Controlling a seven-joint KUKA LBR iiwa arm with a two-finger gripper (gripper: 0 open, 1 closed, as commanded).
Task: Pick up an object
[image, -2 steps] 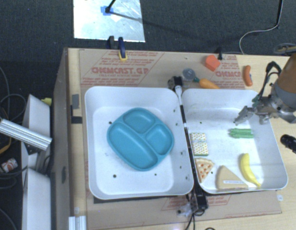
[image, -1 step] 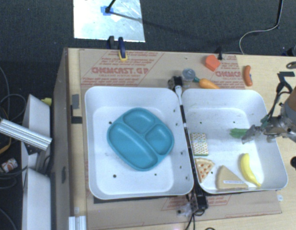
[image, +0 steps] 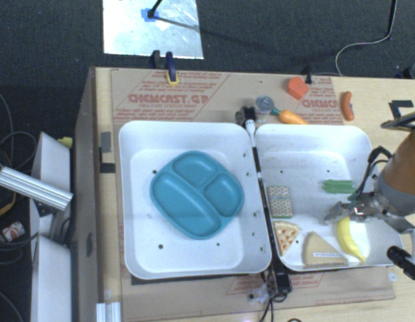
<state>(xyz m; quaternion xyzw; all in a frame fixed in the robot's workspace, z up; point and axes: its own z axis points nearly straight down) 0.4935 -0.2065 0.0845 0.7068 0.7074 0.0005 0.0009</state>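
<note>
In the right bin [image: 315, 139] lie a yellow banana [image: 350, 239], a pale sandwich wedge [image: 321, 249], a pizza slice [image: 285, 236], a square cracker [image: 279, 200] and a flat green piece [image: 338, 186]. My gripper [image: 343, 211] reaches in from the right and hangs low over the bin, just above the banana's upper end and below the green piece. Nothing shows in its grasp.
The left bin [image: 147, 139] holds a blue divided plate [image: 196, 193]. Behind the bins on the bench lie an orange block [image: 297, 88], a carrot [image: 291, 117] and a sausage [image: 346, 105]. A black divider [image: 260, 180] runs between the bins.
</note>
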